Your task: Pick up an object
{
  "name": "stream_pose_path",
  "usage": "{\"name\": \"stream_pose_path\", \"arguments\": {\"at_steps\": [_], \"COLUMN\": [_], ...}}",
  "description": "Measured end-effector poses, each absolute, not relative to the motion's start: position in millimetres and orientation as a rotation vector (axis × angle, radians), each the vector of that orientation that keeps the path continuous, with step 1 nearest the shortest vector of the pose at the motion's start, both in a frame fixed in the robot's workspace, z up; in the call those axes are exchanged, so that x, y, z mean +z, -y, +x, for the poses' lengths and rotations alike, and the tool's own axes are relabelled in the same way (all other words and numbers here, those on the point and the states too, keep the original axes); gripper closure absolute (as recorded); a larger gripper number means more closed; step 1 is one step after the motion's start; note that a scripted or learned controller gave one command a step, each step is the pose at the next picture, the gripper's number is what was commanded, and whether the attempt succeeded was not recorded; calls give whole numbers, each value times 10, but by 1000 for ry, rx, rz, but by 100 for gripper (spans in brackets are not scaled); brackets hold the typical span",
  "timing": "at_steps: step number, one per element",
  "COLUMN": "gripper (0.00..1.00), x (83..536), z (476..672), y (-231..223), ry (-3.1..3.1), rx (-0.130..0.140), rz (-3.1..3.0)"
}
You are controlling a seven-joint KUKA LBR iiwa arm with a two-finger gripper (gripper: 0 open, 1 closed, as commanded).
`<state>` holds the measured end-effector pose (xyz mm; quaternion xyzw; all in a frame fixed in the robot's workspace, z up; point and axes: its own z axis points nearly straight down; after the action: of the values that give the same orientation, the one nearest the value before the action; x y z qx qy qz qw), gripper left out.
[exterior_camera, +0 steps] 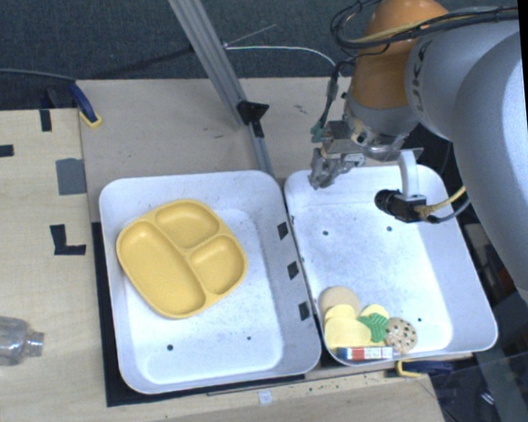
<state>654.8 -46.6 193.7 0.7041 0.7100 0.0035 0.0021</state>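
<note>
- The claw (323,174) hangs over the far left corner of the right bin (434,264), its tip just above the rim; whether it is spread or closed I cannot tell at this size, and nothing shows in its grip.
- Just right of it a black fitting (401,204) with a cable hangs from the wrist, over bare white floor.
- The things worth picking lie well apart from the claw, at the near left corner of the same bin: a small heap of toy food (361,327), with a tan round piece on top, pale yellow pieces beneath, a green bit, a speckled cookie-like disc (401,333) and a flat red-and-white stick (366,354) along the near wall.
- The left bin (139,354) holds a yellow divided plate (182,257), lying flat toward its far left.
- A clear plastic bottle (7,337) lies on its side on the bench (27,235), outside both bins.
- Step in hand, as I judge it: the approach; no grasp has begun.
- The next move calls for travel toward the near corner, then a descent on one piece. The pieces touch one another and crowd the walls, so an outer piece such as the disc looks the easier choice.
</note>
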Motion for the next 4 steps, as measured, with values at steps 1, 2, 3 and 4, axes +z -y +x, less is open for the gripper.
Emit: {"name": "stream_pose_path", "arguments": {"at_steps": [1, 2, 3, 4], "gripper": [100, 100, 100, 100], "x": [1880, 1880, 1881, 2874], "z": [5589, 5097, 5733, 5732], "y": [271, 303, -545, -673], "ry": [-2226, -2224, -2234, -2223], "rx": [-7, -7, 4, 9], "rz": [2224, 2225, 2212, 2215]}}
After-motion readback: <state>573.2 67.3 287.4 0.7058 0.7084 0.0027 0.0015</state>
